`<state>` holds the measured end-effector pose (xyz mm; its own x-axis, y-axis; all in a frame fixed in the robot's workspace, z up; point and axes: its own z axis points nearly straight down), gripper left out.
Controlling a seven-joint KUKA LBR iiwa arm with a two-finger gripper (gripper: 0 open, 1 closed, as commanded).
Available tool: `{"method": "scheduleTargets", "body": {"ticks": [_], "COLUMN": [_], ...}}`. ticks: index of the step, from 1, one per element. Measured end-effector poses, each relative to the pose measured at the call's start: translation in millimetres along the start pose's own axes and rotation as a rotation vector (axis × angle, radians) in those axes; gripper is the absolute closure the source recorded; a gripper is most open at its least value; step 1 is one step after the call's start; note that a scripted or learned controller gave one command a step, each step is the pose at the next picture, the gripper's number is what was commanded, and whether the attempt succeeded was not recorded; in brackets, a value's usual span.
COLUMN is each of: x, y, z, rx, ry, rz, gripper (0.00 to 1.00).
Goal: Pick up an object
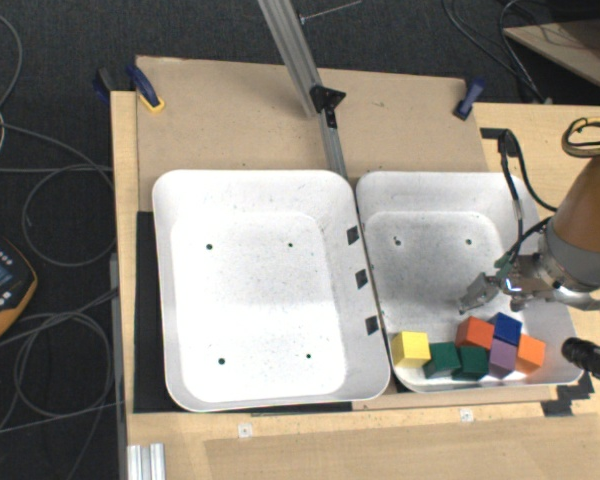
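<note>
Several small blocks are clustered in the front right corner of the right bin point(430, 228): a yellow block point(412, 346), two dark green blocks point(443, 360), an orange block point(474, 331), a blue block point(507, 326), a purple block point(503, 354) and a second orange block point(531, 351). My gripper point(482, 284) hangs over the right bin just behind the orange and blue blocks. It is open with nothing between its fingers. The arm comes in from the right edge.
The left bin point(180, 268) lies beside the right one, with a dark-clipped divider point(360, 278) where they meet. A metal pole point(300, 58) rises at the back centre. Cables lie on the floor to the left, and a black cable point(515, 183) runs by the right bin.
</note>
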<state>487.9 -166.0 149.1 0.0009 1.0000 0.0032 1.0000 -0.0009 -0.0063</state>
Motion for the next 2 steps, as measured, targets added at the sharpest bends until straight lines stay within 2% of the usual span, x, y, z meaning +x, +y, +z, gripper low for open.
{"method": "scheduleTargets", "body": {"ticks": [1, 2], "x": [0, 3], "y": [0, 3], "z": [52, 39], "rx": [-0.003, -0.012], "ry": [-0.002, 0.001], "rz": [-0.001, -0.004], "gripper": [0.0, 1.0]}}
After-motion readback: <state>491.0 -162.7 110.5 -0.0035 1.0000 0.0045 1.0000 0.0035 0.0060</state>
